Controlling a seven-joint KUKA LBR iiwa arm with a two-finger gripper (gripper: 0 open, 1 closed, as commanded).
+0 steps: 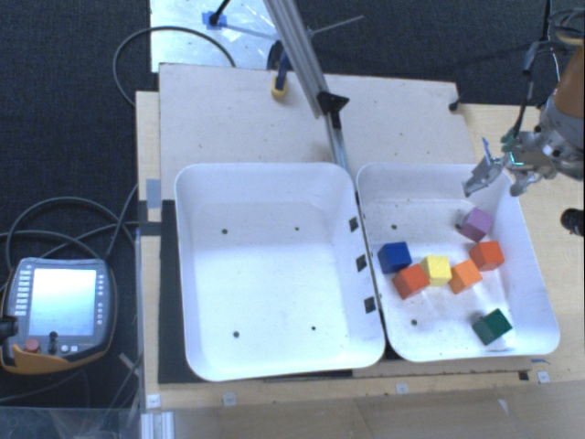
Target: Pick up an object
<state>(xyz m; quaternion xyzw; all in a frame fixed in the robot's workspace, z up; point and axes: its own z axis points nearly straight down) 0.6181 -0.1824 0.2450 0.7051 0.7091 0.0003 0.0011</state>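
A: Seven small blocks are seen in the right bin [539, 286], at the lower right of the frame, and any of them would serve for the pick. A purple block [474, 223] lies highest, with an orange-red block [487, 254] just below it. A blue block [395, 257] sits toward the bin's left side; a red-orange block [411, 280], a yellow block [438, 269] and an orange block [465, 275] are bunched in a row beside it, touching or nearly so. A green block [493, 326] lies apart, lowest in the frame.

B: How are they judged to handle?

A: They are taken to be light, stiff and not fragile — small cubes with flat faces. A hold across two opposite flat sides would be advised. The purple and green blocks are judged the easier picks, since free space is left around them; the bunched three leave little room for fingers.

B: And the left bin [196, 245]?

A: It is seen at the centre of the frame — nothing for the task is offered there.

B: The arm's pose?

A: The gripper [498, 174] is seen at the upper right, above the right bin's far corner and up-right of the purple block, the wrist reaching in from the right edge. The fingers are seen spread apart, and nothing is held between them.
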